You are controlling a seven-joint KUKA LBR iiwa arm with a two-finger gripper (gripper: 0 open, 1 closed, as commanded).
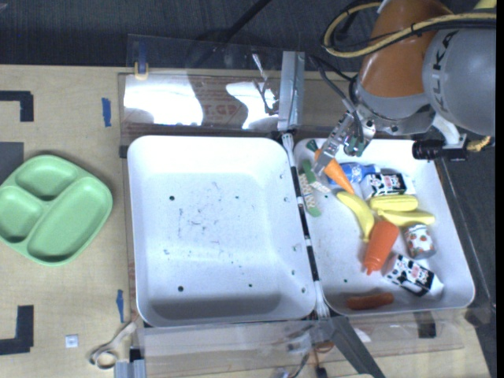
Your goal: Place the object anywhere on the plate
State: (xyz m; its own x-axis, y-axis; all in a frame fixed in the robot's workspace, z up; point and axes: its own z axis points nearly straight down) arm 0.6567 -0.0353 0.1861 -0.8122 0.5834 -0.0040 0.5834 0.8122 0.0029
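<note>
Green plate point(52, 209) with three sections sits on the bench far left, well apart from the bins; left bin point(213, 227) next to it. Right bin point(461, 278) holds an orange carrot point(340, 177), banana point(359, 211), orange bottle point(379, 246), cow-print cartons and a sausage near the front. My gripper point(340, 142) hangs over that bin's far left corner, just above the carrot; finger spread: cannot tell.

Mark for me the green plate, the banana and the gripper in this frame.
green plate point(52, 208): camera view, on the ridge between its compartments.
banana point(358, 211): camera view, on the middle of its curved yellow body.
gripper point(335, 150): camera view, midway between its fingertips, above the carrot's top end.
</note>
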